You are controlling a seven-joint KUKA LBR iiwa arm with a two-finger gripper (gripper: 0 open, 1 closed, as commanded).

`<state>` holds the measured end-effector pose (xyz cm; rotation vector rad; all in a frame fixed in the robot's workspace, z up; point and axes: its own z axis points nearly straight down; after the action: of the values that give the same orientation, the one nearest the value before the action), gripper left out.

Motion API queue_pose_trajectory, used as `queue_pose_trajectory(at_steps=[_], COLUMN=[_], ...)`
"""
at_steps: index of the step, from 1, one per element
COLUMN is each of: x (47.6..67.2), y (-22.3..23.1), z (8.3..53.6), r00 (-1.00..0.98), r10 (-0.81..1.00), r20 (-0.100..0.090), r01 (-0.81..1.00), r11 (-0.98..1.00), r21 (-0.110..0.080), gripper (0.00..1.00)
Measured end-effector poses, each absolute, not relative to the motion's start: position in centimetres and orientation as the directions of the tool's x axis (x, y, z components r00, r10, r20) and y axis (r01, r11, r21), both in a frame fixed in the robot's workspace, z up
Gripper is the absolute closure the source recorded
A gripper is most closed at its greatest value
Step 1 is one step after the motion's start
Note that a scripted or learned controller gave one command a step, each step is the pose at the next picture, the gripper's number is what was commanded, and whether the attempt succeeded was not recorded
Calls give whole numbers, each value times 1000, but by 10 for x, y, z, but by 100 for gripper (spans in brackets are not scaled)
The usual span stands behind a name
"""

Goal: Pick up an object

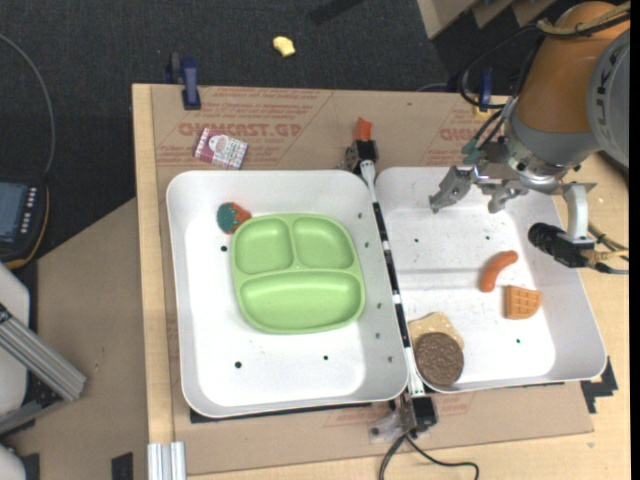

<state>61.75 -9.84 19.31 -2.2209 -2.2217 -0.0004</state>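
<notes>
A round brown cookie (439, 357) is located at the near edge of the right bin (560, 363), overlapping a tan slice. Farther back, a waffle piece (520, 301) and a sausage (497, 270) are found. A green divided plate (296, 271) is seated in the left bin (200, 298). The gripper (472, 194) is held over the right bin's far end, its fingers apart with nothing between them. "CHEMCAST.GP" is printed on the worktop (290, 123).
</notes>
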Motion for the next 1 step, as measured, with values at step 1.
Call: queue_pose_trajectory(at_steps=[1], x=[589], y=[-174], z=[78], r00=[7], r10=[1000], r20=[0], r01=[1000], r11=[-7], r21=[-8], gripper=[0])
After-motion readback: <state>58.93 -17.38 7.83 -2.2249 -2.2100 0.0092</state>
